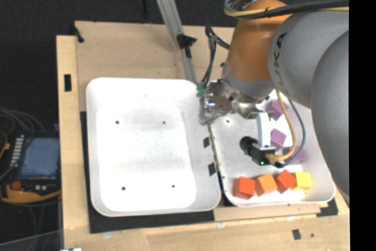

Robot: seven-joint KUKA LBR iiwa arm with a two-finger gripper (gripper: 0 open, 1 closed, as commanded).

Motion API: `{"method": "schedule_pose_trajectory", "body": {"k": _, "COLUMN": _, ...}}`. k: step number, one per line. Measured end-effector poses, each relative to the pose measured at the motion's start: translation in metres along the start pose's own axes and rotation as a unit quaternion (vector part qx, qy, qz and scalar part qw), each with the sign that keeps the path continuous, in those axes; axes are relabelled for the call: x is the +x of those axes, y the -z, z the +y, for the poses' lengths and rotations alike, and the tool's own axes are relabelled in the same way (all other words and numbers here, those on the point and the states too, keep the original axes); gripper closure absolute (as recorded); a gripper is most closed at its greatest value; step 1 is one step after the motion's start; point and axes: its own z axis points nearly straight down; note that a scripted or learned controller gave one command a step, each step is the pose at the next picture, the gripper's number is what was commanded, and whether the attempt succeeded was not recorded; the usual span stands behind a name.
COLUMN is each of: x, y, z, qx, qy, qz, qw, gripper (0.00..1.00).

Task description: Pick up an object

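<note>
My gripper [212, 105] hangs over the far left corner of the right bin [230, 126], close to the rim it shares with the left bin [94, 126]. Nothing visible is held in it. Along the right bin's front edge lie an orange-red block [244, 187], an orange block [266, 184], a red block [285, 180] and a yellow block [303, 179]. A purple block [277, 138] lies in the middle of that bin, and another purple block [274, 109] lies farther back, partly under the arm. The grey arm with its orange band [252, 50] hides the bin's far right part.
A slanted metal pole [170, 9] rises behind the bins. A black fitting with cables [254, 149] sits below the wrist over the right bin. Off the bench's left edge stands a small screen device [36, 160].
</note>
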Motion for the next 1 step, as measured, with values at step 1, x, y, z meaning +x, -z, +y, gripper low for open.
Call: {"method": "schedule_pose_trajectory", "body": {"k": 1, "x": 0.0492, "y": 0.0052, "z": -0.0019, "qx": 0.000, "qy": 0.000, "qz": 0.000, "qw": 1.0000, "gripper": 1.00}}
